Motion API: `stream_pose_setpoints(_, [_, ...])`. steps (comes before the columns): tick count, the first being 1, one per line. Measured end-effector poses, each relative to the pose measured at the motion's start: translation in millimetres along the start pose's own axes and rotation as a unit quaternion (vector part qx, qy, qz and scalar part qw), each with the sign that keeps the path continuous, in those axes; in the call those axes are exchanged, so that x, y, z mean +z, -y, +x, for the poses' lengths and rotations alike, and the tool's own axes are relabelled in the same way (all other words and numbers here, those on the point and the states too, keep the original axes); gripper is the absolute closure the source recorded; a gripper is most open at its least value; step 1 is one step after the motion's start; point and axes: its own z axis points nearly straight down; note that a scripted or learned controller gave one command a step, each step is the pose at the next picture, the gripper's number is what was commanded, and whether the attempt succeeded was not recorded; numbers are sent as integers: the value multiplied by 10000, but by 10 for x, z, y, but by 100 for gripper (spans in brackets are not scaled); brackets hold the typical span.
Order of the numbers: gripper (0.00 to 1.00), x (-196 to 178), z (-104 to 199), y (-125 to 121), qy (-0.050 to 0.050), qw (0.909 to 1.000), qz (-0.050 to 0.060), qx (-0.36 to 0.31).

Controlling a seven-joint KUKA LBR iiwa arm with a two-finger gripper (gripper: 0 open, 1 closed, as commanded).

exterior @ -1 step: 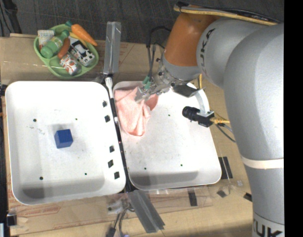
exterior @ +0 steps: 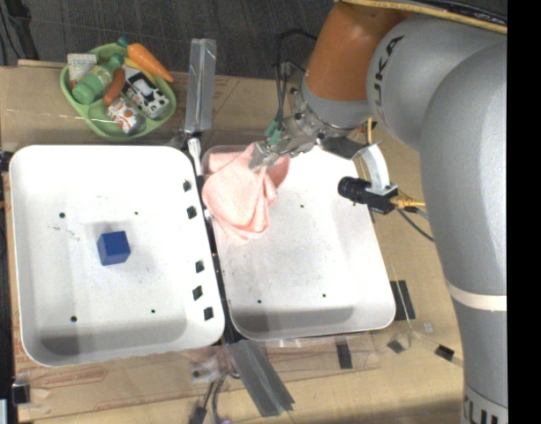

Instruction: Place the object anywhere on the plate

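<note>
pink cloth (exterior: 242, 194) blocks right bin's (exterior: 341, 263) far-left corner; rest open.

Blue cube (exterior: 114, 246), green toy bowl (exterior: 118, 89)

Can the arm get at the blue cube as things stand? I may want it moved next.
Probably yes, but not straight away. The cube sits alone on the open floor of the left bin, nothing over it. But the tool is at the pink cloth in the right bin.
</note>
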Motion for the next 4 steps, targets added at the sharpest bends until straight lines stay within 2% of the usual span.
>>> stream_pose_setpoints(1, [100, -104, 523, -53, 4, 9794, 2, -2019])
stream_pose_setpoints(2, [100, 22, 976, -85, 4, 9187, 6, -3949])
stream_pose_setpoints(3, [100, -77, 1441, -160, 16, 8213, -8, -5705])
stream_pose_setpoints(4, [100, -8, 1955, -165, 4, 8179, 6, -5753])
